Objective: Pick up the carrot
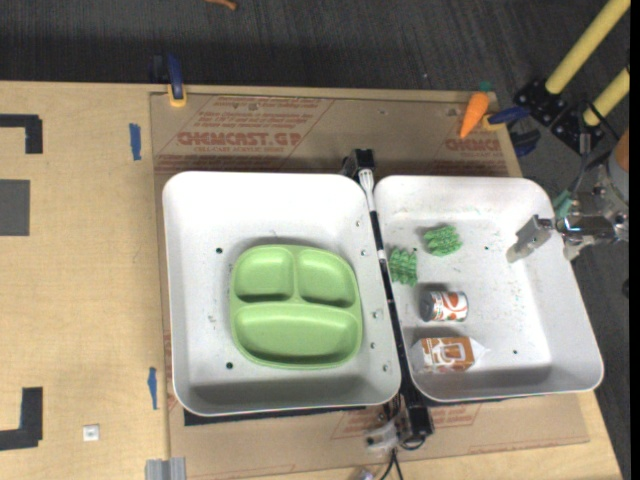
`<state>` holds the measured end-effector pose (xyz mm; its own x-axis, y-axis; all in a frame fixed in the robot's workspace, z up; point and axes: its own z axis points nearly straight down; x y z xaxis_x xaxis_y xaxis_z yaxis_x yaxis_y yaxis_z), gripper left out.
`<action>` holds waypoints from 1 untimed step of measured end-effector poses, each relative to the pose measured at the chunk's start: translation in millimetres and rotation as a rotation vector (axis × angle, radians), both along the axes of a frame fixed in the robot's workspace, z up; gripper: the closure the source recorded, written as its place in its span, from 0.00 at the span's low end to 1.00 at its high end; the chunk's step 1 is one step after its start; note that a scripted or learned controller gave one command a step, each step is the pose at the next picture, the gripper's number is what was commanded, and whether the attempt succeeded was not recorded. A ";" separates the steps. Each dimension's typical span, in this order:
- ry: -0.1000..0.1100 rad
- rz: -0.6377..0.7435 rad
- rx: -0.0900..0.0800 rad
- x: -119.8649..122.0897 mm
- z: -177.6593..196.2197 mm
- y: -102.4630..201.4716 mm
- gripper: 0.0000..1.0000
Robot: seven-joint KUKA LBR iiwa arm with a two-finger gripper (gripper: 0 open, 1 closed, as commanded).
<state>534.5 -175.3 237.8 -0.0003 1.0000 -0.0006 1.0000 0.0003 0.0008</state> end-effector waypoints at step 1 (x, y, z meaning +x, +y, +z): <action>0.006 -0.570 0.008 28.5 -79.6 -44.6 0.00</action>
